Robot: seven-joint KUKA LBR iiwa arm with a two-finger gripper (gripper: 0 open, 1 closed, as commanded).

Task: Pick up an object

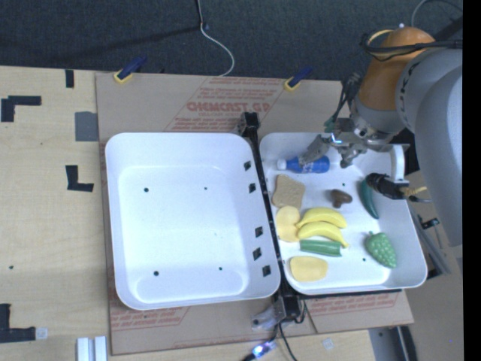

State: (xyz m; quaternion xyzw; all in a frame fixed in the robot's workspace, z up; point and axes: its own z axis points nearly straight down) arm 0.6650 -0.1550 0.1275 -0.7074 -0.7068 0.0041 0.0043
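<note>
Gripper (331,150) over right bin (412,273): two bananas (323,226), one bottle (307,165)

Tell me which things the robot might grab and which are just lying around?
Might grab, all in the right bin:
blue bottle, tan slice, bananas, green pepper, green grapes, brown lump.
The gripper is above the bottle.

Just lying around:
left bin, blue and yellow clamps, cable.

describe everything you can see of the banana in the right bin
The banana looks like a plastic toy: two glossy yellow curved fingers joined as a small bunch, lying flat mid-bin in the right bin. A pale yellow round piece touches its left end, and a green pepper lies against its lower edge.
</note>
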